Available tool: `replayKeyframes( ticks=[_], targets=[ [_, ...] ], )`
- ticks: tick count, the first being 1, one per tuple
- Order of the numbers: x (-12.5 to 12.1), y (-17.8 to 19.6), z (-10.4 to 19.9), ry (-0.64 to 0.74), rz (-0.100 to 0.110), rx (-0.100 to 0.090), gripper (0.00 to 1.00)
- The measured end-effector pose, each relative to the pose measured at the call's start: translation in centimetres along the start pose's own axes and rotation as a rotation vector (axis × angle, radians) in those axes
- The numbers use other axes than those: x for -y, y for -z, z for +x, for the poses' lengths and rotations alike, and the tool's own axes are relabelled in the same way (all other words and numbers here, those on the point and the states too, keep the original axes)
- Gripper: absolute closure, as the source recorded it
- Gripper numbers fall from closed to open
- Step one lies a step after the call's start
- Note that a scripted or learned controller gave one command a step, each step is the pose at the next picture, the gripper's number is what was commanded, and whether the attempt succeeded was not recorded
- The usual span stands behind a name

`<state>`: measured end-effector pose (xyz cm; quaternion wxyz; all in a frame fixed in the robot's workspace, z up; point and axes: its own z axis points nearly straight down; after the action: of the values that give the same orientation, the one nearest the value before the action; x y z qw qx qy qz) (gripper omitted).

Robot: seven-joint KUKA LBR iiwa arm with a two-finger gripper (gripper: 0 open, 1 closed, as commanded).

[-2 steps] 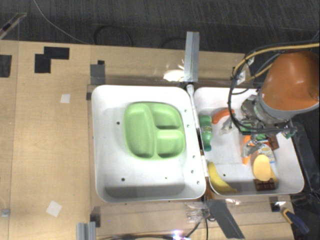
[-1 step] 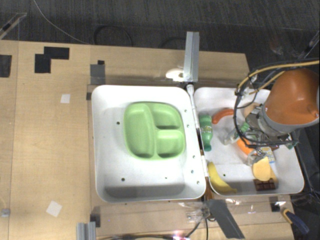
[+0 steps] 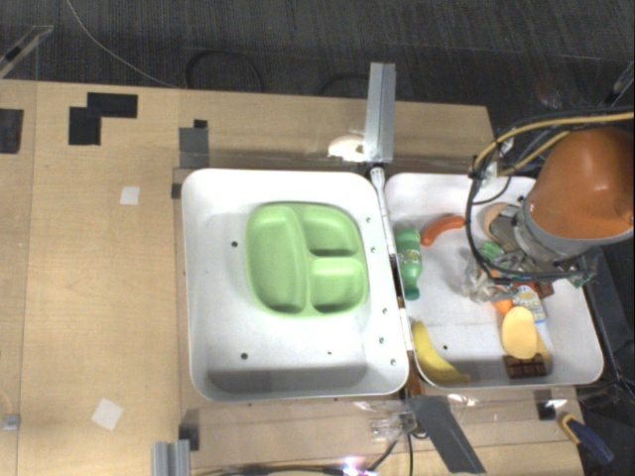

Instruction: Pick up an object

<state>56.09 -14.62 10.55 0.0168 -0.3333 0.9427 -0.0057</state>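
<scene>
The arm (image 3: pixel 580 191) is hanging over the right bin (image 3: pixel 595 365). I cannot tell its grip. Near it, a yellow lemon (image 3: pixel 520 333) is sitting: light, hard, smooth, rolling easily, so squeeze its middle.

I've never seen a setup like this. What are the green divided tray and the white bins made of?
The green tray looks like moulded plastic, matte, with soft rounded compartment edges. The white bins also seem plastic, smooth and slightly glossy; they could be coated metal.
</scene>
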Motion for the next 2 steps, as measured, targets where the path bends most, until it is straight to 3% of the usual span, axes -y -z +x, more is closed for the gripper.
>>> replayKeyframes(
  ticks=[1, 2],
  targets=[
    [0.0, -0.1, 0.0, 0.000, -0.001, -0.001, 0.00],
    [-1.9, -1.4, 0.5, -0.036, -0.008, -0.015, 0.00]
  ],
)
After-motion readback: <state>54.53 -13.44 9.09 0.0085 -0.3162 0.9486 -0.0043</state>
